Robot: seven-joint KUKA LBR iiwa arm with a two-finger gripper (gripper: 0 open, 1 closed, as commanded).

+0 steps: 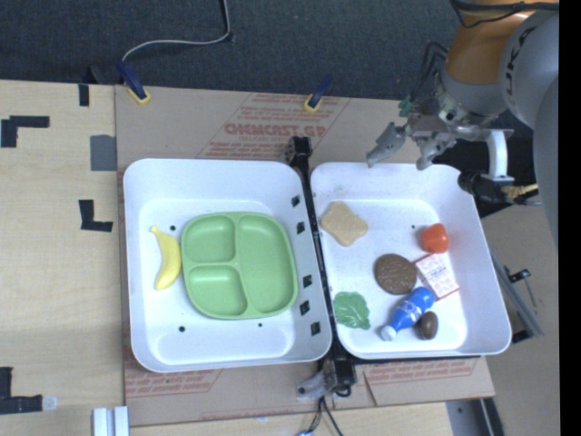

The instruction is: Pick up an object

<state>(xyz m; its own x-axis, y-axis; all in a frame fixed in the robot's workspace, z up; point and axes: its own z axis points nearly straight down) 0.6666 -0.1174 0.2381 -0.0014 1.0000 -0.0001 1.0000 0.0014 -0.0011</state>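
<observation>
The gripper [404,151] was seen poised above the far rim of the right bin [472,209], its two fingers spread apart with nothing between them. No object had yet been taken.

The candidates were all gathered in the right bin: a tan slice of bread [344,223] near the divider, an orange ball [434,238] by the right wall, a brown round cookie [395,273] in the middle, a red-and-white packet [436,276] touching the cookie's right side, a blue bottle [408,312] lying tilted below them, a small dark brown piece [427,325] just beside the bottle, and a green leafy piece [350,310] at the near corner. In the left bin [145,243] a green divided plate [241,265] was laid, with a yellow banana [166,258] beside it.

The step was judged best done by choosing an isolated item. The bread slice was well apart from the rest and nearest the gripper, so a straight descent over it, with the fingers aligned across its narrower width, was thought likeliest to succeed. The clustered cookie, packet and bottle were judged riskier, since a neighbour could be nudged or pinched together.
</observation>
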